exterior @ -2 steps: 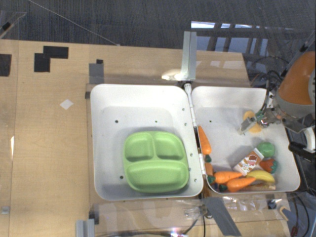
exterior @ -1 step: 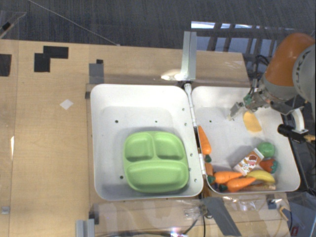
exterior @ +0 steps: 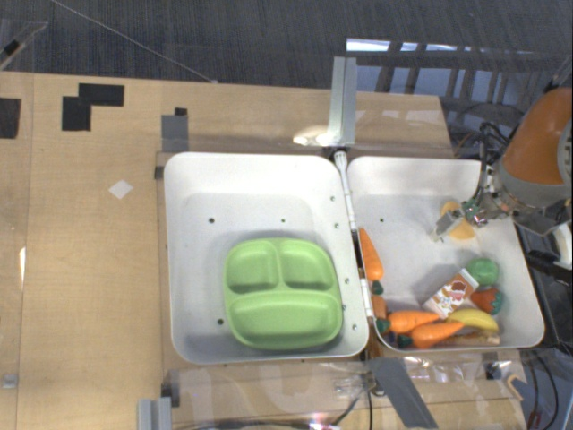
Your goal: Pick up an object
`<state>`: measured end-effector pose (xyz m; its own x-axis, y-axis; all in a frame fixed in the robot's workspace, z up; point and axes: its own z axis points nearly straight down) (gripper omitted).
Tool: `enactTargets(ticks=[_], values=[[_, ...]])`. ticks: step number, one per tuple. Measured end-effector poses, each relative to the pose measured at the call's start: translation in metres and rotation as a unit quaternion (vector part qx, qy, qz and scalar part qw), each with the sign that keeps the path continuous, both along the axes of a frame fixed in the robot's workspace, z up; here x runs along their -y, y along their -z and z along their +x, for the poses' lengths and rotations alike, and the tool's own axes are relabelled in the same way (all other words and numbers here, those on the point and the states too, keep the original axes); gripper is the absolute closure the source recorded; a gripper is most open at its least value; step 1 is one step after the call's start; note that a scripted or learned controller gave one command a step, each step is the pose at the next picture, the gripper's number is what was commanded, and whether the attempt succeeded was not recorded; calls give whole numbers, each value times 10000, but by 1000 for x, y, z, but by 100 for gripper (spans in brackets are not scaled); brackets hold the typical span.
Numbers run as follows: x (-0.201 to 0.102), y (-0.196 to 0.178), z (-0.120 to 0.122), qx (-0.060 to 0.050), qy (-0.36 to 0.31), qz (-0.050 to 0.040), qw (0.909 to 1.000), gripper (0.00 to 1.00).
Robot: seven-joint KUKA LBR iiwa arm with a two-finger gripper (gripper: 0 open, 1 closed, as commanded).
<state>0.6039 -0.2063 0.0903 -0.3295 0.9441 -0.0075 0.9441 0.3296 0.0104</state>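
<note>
At 2 o'clock in the right bin (exterior: 394,186), my claw (exterior: 452,222) hangs over a yellow piece (exterior: 462,231); fingers' state I cannot tell. Carrots (exterior: 425,322) lie toward 6 o'clock.

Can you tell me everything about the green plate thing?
The green plate is a light green tray, plastic by its look, with rounded corners. It has three sections: two small ones at the far side and one wide one nearer the camera. It lies flat in the left bin, towards its near edge. Nothing sits on it.
</note>
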Motion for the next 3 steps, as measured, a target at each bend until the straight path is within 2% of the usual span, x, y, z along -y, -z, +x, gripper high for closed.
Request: enactTargets(ticks=[1,2,3], values=[[-2,0,20,-1,-912,-5,9958,0],[-3,-14,24,52,-917,-11,9958,100],[-1,-1,25,-2,76,7,10000,100]])
